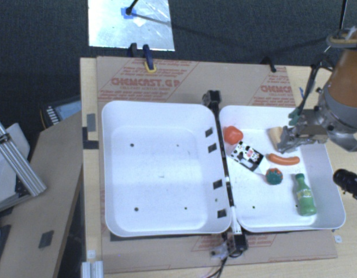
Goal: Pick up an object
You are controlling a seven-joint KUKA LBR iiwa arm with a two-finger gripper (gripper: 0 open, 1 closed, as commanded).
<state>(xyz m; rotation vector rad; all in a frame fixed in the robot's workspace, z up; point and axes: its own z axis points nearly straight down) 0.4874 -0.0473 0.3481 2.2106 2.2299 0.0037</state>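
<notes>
The left bin [155,167] lay at frame centre-left. In the right bin [323,213], from left: an orange lump [232,135], a black-and-white card [247,156], a teal ball [274,176], a sausage [283,160], a green bottle [304,194]. The gripper [289,142] hung just above the sausage, beside a tan wedge [275,135]; its state could not be told. The cardboard [166,77] read "CHEMCAST GP"
</notes>
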